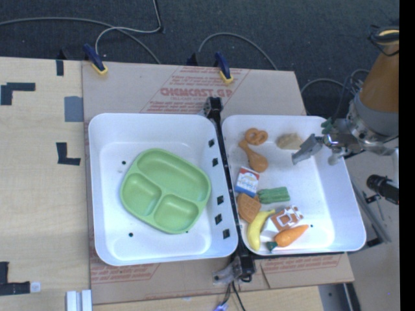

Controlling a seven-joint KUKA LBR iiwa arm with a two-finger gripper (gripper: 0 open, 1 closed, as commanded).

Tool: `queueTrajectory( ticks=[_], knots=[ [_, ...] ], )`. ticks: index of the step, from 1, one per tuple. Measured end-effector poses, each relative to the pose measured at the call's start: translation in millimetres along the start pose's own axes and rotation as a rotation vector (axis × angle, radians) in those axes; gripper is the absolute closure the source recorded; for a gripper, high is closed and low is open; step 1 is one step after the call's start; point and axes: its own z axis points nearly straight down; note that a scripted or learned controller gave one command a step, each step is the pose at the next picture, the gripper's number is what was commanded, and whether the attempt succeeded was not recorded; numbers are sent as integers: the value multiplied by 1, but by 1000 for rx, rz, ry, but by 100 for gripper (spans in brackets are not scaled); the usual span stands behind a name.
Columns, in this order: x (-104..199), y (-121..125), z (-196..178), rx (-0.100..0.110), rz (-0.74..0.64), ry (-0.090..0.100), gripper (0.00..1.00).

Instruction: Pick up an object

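Observation:
My gripper (pixel 319 153) hangs over the right bin's (pixel 337 206) far right part, open, with nothing between its fingers. Just to its left lies a beige lump (pixel 288 140). Further left are a pretzel (pixel 255 136) and a brown drumstick (pixel 254 158). Along the bin's left side lie a small blue and white box (pixel 246 181), a green block (pixel 273 194), an orange waffle (pixel 248 207), a banana (pixel 256 229), an orange and white box (pixel 286 217) and a carrot (pixel 290 236).
The left bin (pixel 107 173) holds a green divided plate (pixel 165 190). A black divider with clips (pixel 220 173) joins the two bins. Cables (pixel 155 18) run across the dark floor at the back. Cardboard (pixel 188 92) lies under the bins.

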Motion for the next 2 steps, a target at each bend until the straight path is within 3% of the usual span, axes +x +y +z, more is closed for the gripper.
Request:
queueTrajectory(
  ticks=[1, 2],
  knots=[
    [51, 15, 126, 4, 0, 1, 0],
    [57, 82, 170, -6, -1, -1, 0]
  ],
)
